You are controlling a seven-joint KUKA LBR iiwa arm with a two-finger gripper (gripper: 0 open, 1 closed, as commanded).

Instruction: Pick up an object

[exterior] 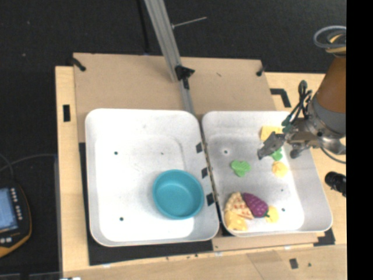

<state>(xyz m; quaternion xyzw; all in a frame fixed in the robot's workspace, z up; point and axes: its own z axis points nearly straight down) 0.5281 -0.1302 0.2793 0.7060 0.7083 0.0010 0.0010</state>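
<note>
The bench (116, 89) carries two shallow white bins side by side, with no readable writing on anything. The left bin (128, 139) holds a blue bowl (178, 194) near its front right corner. The right bin (233, 133) holds small toys: a cream waffle-like piece (234, 213) at the front left corner, touching a purple piece (255, 203), with a small yellow piece (272, 214) just beside that. A green piece (239, 168) lies near the middle. By the far right edge sit a yellow piece (268, 133) and another yellow piece (280, 169).

The arm (333, 95) reaches over that edge. Its gripper (282, 147) hangs with fingers spread over something green (277, 155), perhaps a toy; nothing sits clearly between them. A grey pole (166, 37) slants across the bench's back.
</note>
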